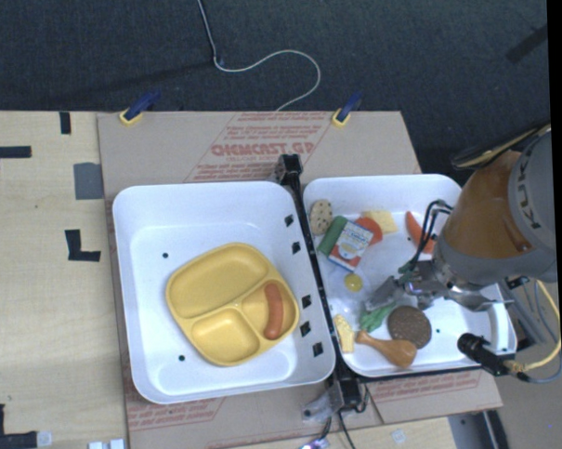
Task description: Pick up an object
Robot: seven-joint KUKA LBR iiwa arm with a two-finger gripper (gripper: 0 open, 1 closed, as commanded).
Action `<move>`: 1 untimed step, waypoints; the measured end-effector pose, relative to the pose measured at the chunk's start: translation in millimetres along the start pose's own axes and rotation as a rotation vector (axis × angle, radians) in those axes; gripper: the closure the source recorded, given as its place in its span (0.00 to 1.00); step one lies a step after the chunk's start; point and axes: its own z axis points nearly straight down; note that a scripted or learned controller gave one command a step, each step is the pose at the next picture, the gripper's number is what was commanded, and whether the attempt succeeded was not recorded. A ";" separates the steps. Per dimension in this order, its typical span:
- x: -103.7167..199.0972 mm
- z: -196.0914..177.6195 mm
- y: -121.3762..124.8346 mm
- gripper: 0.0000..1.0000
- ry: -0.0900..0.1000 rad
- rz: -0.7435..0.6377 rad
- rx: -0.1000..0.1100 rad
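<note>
A robotics lab bench: two white bins [134, 272] clipped onto a printed cardboard sheet [250, 146]; black marker shapes [77, 245] on the wooden top; a loose cable [255, 62] over dark carpet [68, 42]; toy food [356, 242].

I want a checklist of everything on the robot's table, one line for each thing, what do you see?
Surface: cardboard sheet on a wooden bench, bearing two white bins.
Job's things: right bin holds toy food: brown patty, drumstick, green piece, small carton, carrot.
Clutter: left bin holds a yellow divided plate with a sausage in its right compartment.
Grippers: gripper low in the right bin, above the patty; grasp unclear.
Cables: white cable behind the bins.
Surroundings: dark floor beyond the bench.
</note>
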 end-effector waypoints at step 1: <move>-1.0 26.9 1.8 0.00 -0.006 -0.001 -0.012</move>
